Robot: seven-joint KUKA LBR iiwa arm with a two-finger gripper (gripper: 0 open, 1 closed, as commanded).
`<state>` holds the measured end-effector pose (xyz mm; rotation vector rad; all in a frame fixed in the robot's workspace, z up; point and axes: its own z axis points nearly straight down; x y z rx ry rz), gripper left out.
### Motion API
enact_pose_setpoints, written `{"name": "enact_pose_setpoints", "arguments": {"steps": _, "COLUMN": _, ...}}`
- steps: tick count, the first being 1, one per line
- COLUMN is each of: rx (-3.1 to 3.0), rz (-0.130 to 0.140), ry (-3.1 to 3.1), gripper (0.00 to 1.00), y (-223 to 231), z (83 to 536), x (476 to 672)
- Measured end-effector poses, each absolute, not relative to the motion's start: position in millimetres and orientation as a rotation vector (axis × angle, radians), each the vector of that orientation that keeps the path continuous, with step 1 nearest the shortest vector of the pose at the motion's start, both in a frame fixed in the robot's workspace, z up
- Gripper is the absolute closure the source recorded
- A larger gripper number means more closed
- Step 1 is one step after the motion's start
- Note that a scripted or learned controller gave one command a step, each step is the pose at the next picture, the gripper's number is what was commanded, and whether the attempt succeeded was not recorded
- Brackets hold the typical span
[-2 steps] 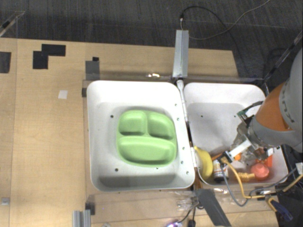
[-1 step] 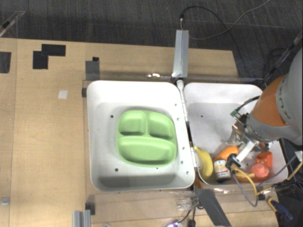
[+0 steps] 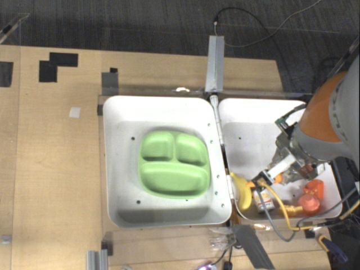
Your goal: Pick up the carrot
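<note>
The arm's hand (image 3: 297, 172) hangs low in the right bin (image 3: 247, 128), its grip hidden from above (clenched or released, one cannot tell). The orange carrot (image 3: 313, 196) lies just beside the hand, toward the bin's right wall. A banana (image 3: 243, 191) lies near its opposite side. A green plate (image 3: 171, 163) sits well apart in the left bin (image 3: 121, 151).

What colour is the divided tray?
The divided tray is light green, seen clearly in the camera view.

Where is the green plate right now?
The green plate lies in the middle of the left bin, on the camera view's left side; its nearest neighbour is the banana, just across the wall in the right bin.
</note>
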<state>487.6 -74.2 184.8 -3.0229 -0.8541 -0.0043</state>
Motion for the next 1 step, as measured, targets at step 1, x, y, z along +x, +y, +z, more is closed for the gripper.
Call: {"name": "enact_pose_setpoints", "arguments": {"steps": 1, "rx": -2.723, "rz": -0.006, "ry": -1.568, "gripper": 1.00, "y": -41.1, "z": 208.2, "x": 488.2}}
